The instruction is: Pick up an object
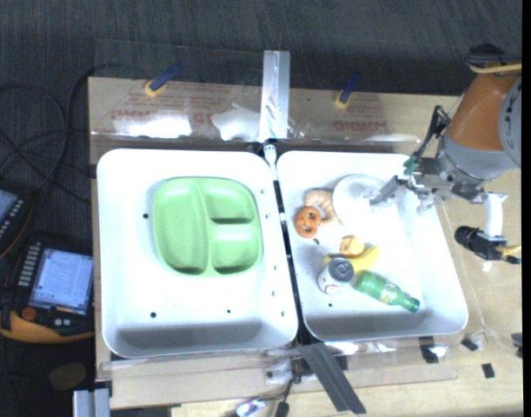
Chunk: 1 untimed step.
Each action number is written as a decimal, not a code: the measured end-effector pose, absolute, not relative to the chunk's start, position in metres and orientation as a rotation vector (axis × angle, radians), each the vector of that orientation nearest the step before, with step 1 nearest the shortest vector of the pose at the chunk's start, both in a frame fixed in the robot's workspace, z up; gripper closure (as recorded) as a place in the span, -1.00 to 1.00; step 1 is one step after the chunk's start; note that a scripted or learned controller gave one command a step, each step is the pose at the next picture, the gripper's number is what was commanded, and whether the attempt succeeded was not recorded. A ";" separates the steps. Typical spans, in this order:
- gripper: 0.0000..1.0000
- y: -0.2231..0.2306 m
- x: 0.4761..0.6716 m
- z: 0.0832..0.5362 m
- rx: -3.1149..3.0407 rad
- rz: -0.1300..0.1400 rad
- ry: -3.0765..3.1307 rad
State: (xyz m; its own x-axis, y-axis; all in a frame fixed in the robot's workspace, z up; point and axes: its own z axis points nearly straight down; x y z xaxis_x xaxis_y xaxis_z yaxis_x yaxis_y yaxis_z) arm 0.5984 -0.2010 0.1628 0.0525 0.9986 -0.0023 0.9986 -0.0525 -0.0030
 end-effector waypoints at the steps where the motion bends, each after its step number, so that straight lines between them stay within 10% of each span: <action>1: -1.00 -0.175 0.583 0.105 -2.161 -0.016 -2.308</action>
